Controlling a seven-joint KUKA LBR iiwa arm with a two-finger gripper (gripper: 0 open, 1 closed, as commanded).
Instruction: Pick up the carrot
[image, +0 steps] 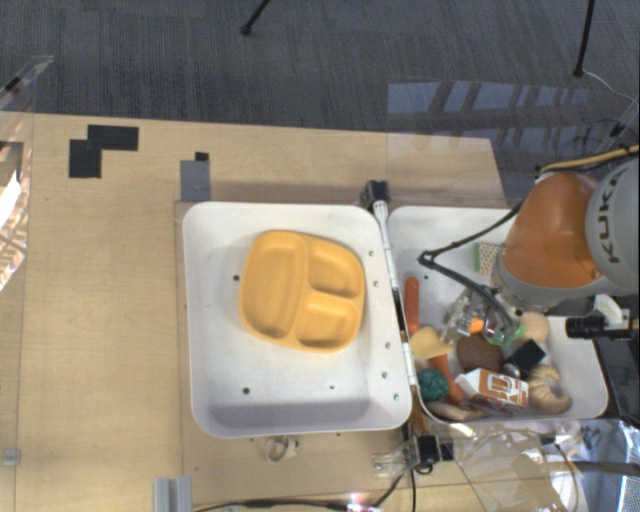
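Observation:
The carrot (411, 302) is a slim orange-red stick lying lengthwise against the left wall of the right bin (440, 225). My gripper (474, 318) hangs low over the middle of that bin, to the right of the carrot and apart from it. It is above a cluster of toy foods. A small orange spot shows at the gripper's tip; I cannot tell what it is. The arm's orange band (548, 232) covers the far right part of the bin.
Below the gripper lie a yellow wedge (429, 344), a green item (435, 385), a brown round piece (479, 353), a small carton (496, 389) and beige pieces (548, 388). The left bin (215, 300) holds a yellow divided plate (300, 290).

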